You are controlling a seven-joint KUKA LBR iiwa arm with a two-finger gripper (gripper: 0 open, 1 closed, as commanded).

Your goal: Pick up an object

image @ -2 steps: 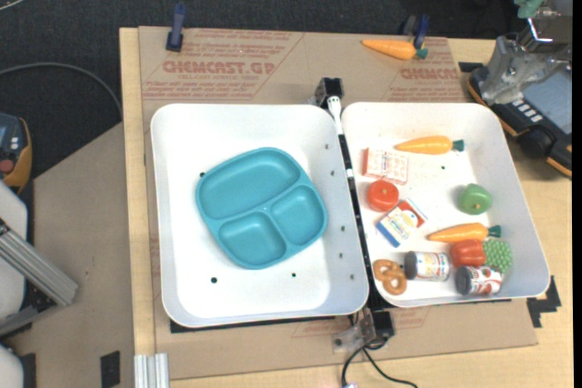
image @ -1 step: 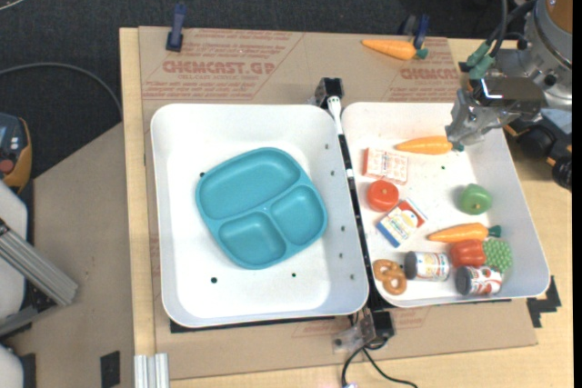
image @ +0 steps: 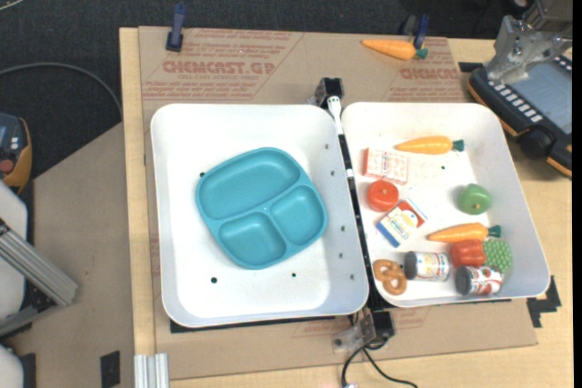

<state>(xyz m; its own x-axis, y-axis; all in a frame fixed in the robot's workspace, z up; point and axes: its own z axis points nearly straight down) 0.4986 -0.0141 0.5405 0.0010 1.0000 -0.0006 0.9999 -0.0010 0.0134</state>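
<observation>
While every toy lies untouched in the right bin (image: 509, 136), tomato (image: 383, 194) at its middle left, nothing is picked yet. Whether my fingers are apart I cannot tell; the whole grasp remains.

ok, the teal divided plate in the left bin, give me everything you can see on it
The teal plate looks like matte moulded plastic, a rounded rectangle with a raised rim. Low ridges split it into three compartments: one long one along its far side and two smaller ones nearer the camera. All three hold nothing. It lies flat and right side up, turned askew to the bin's walls, about mid-floor of the left bin. It touches only the bin's floor, apart from every wall.
</observation>
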